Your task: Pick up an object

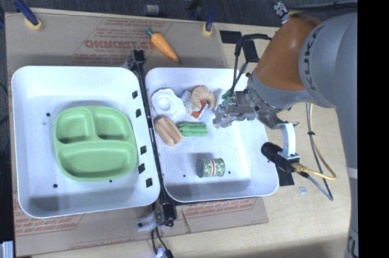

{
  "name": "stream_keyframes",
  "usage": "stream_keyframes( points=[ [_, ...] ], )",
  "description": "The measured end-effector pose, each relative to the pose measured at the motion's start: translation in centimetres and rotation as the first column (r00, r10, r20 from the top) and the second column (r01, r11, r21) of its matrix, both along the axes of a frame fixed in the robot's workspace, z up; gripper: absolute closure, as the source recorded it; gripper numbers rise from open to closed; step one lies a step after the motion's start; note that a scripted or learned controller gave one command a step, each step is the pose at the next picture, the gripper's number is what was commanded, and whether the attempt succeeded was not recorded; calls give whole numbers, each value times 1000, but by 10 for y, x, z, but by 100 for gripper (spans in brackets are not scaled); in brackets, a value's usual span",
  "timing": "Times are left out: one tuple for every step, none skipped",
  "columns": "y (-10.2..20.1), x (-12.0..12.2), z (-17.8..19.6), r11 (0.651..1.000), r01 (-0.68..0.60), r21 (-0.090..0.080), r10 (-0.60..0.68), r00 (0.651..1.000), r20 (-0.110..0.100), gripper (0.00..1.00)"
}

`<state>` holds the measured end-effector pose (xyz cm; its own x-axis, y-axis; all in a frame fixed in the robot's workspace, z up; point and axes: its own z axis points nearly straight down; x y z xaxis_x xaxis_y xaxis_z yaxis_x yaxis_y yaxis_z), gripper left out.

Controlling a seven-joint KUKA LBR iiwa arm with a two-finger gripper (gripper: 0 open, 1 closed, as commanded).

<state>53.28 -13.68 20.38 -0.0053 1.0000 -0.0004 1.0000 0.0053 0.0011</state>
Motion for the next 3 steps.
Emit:
stream_keyframes(
  points=[
    [0,0,-1,1000,0,0,0,1000,-1,0],
    [4,-57,-99,1000,-2,2,2,1000,-6,0],
    [4,-56,-88,1000,-8,1,8,1000,-4,100]
  ],
)
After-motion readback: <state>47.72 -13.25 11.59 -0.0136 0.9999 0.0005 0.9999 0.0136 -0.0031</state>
